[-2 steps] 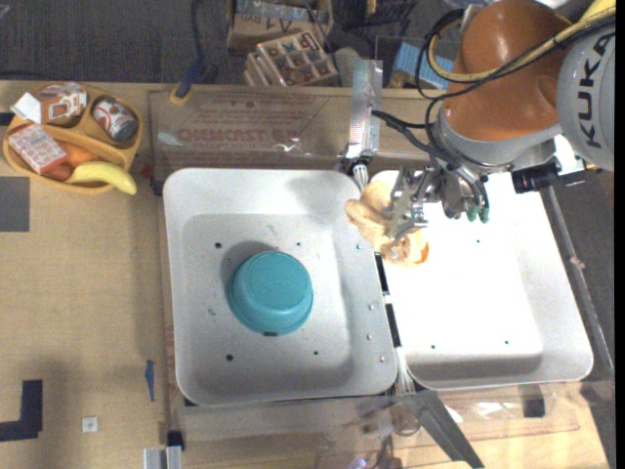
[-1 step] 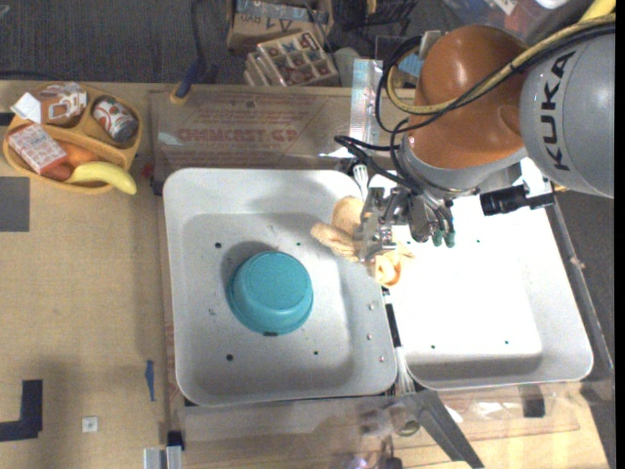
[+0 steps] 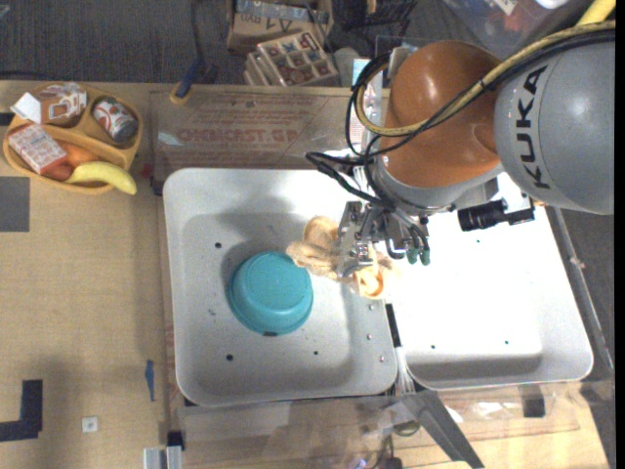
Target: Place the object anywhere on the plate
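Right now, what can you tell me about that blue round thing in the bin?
The teal plate is round, smooth and shiny like plastic, and looks turned upside down like a dome, though that is hard to tell. It sits in the left bin, near the middle. A pale tan object lies just beside its upper right edge; whether they touch is unclear. The gripper is above that object.

The grey KUKA arm [image 3: 562,125] reaches in from the right, its rounded grey housing at the upper right and its glossy orange band [image 3: 439,115] just up and to the right of the hand. The metal two-finger hand [image 3: 376,252] hangs below the orange band, pointing down and a little to the left. Black cables [image 3: 342,169] loop just above and to the left of the hand, and a yellow cable [image 3: 547,42] runs across the housing well up and right of it.
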